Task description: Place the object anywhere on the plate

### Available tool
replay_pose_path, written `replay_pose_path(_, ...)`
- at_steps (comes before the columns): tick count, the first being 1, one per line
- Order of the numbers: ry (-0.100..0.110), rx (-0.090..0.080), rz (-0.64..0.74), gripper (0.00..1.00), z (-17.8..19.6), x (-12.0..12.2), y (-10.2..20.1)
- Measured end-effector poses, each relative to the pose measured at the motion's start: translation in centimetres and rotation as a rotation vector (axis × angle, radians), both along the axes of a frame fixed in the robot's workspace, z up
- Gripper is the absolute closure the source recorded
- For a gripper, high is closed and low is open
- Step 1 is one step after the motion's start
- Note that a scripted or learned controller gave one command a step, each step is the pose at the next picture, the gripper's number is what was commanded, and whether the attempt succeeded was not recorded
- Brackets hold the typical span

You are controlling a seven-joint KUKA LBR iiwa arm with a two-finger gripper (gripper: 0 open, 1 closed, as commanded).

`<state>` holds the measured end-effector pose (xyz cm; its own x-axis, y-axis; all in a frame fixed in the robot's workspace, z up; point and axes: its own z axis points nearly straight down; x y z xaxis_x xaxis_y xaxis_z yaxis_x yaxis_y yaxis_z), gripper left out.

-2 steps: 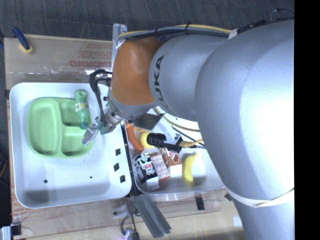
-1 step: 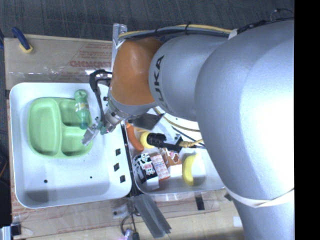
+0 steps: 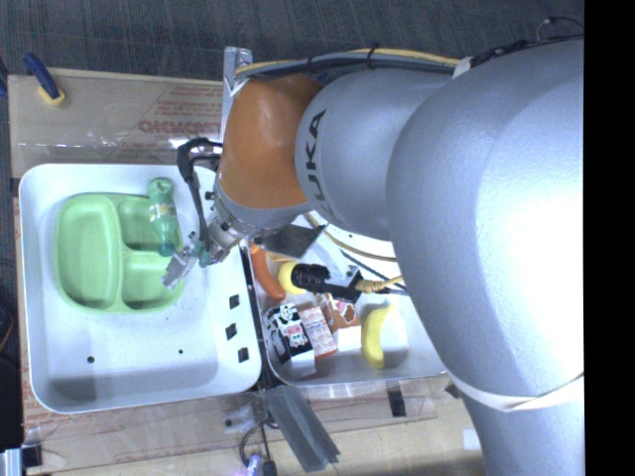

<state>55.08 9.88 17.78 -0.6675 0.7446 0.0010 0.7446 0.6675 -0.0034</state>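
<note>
Where the tool [image 3: 184, 263] hangs, the bottle [image 3: 162, 209] lies beside it.

The right-hand white bin [image 3: 397, 370] holds a clutter of small things: a yellow banana [image 3: 374, 333] lying near its right side, a second yellow piece [image 3: 289, 275] further up, an orange carrot-like stick [image 3: 263, 274] along the left wall, a black-handled tool [image 3: 322, 282] across the middle, and a red-and-white packet [image 3: 315, 329] beside a black-and-white patterned item [image 3: 287, 327]. On the brown table [image 3: 109, 117], at its far left corner, lies a blue clip with a yellow tip [image 3: 42, 76].
</note>
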Motion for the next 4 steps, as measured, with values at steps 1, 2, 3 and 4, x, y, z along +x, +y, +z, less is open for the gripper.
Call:
replay_pose_path(1, 0.000, 0.000, 0.000, 0.00, 0.00, 0.00, 0.00)
replay_pose_path(2, 0.000, 0.000, 0.000, 0.00, 0.00, 0.00, 0.00)
replay_pose_path(3, 0.000, 0.000, 0.000, 0.00, 0.00, 0.00, 0.00)
replay_pose_path(4, 0.000, 0.000, 0.000, 0.00, 0.00, 0.00, 0.00)
